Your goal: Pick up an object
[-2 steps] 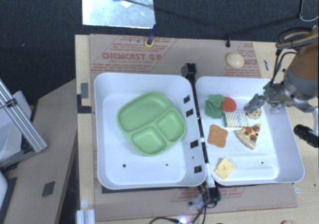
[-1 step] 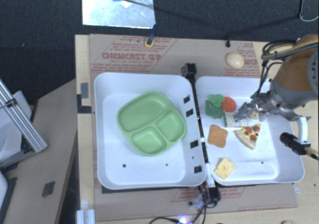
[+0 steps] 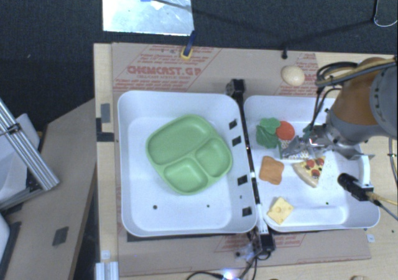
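Camera view: fixed overhead look at a slant, with the grey arm [image 3: 357, 107] cut off by the right edge so its base is out of sight.
Hard to make out: the metal tip of the two-finger gripper [image 3: 293, 149] is small and glinting; I cannot tell how far it is open or whether it has hold of anything.
Gripper: low inside the right-hand shallow white bin [image 3: 323, 215], pointing toward the bin divider, its tip among the toy foods.
Nearest item: a small red round toy with a pale base [image 3: 285, 131], touching or just above the tip; contact is unclear.
Next: a dark green leafy toy vegetable [image 3: 268, 132], just beyond the red one, on the side away from the arm.
Beside the tip: a pizza-slice toy with a tan crust and red dots [image 3: 310, 170], just below the gripper toward the front edge.
Near: an orange-brown rounded bread-like toy [image 3: 271, 170], below and away from the arm.
Further: a pale yellow cheese-like block [image 3: 280, 210], well toward the front of the same bin.
Arm side: a black cylindrical part [image 3: 352, 186] hangs over the bin, partly blocking its floor.
Far: a light green three-compartment plastic plate [image 3: 189, 154] lies in the left-hand white bin [image 3: 134, 210], well apart.
Farthest: a cream egg-shaped object [image 3: 293, 74] rests on the cardboard behind the bins.
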You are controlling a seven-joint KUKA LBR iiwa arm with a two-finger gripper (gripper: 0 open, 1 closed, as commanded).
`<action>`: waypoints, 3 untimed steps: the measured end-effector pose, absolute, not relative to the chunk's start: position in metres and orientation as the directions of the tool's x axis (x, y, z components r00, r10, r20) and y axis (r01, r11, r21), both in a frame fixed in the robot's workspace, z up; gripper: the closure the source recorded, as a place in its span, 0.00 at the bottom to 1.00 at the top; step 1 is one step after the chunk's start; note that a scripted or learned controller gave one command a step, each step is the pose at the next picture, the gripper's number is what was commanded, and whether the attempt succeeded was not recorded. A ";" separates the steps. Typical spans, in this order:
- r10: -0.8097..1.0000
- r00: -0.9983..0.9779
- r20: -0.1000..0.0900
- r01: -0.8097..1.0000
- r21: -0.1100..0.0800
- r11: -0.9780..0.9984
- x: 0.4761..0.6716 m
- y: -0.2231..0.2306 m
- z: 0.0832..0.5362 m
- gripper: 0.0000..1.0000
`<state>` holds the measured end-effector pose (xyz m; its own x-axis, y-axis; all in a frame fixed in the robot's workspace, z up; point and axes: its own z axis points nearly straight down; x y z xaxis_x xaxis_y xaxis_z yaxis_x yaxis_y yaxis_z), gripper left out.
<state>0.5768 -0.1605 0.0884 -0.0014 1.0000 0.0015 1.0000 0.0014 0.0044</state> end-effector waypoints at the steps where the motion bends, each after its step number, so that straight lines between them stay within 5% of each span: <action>1: 1.000 -0.002 -0.003 1.000 0.015 0.002 0.580 -0.162 0.103 1.00; 3: 1.000 -0.005 -0.002 1.000 0.007 0.005 0.590 -0.172 0.200 1.00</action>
